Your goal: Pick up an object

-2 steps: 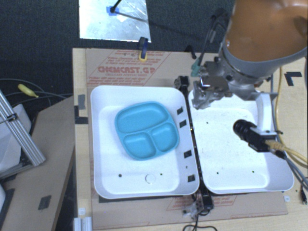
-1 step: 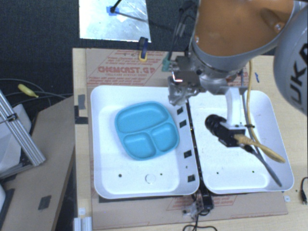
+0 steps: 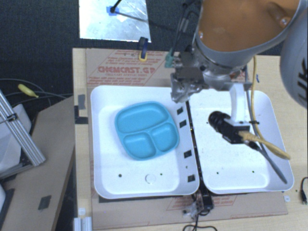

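A blue tray (image 3: 147, 129) with three compartments, one long and two smaller, lies flat in the middle of the left bin (image 3: 103, 143), a little tilted in the frame. It is the only loose thing in the bins. The right bin (image 3: 231, 174) sits beside it, the two rims touching down the centre of the frame, with small black tabs (image 3: 183, 124) along that seam.

The gripper (image 3: 179, 96) hangs at upper centre, over the top end of the seam, near the tray's upper right corner and apart from it. Its tip is small and blurred, so I cannot tell whether it is wide or narrow. The arm's orange band (image 3: 240, 13) is at upper right.

Both bins rest on cardboard (image 3: 120, 66) with red lettering. A shiny sheet (image 3: 115, 13) lies at upper left.
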Robot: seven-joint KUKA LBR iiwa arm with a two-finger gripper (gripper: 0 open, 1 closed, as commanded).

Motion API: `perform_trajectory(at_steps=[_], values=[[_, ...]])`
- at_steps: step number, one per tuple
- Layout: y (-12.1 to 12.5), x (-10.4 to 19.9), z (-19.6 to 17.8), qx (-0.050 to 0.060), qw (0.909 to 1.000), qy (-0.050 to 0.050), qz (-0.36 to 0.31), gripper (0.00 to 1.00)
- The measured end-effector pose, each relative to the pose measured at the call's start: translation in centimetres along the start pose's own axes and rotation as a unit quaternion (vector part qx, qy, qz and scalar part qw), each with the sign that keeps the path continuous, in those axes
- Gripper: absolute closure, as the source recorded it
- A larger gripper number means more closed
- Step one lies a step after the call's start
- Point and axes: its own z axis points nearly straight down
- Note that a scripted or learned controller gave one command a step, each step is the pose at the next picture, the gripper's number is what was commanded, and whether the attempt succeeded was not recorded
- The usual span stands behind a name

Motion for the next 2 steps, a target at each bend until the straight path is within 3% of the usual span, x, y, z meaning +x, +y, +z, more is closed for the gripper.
perform_trajectory(at_steps=[1, 2], values=[[0.1, 0.0, -1.1, -0.001, 1.0, 0.0, -0.003, 1.0], [-1.3, -0.8, 3.3, 0.004, 1.0, -0.002, 0.004, 1.0]])
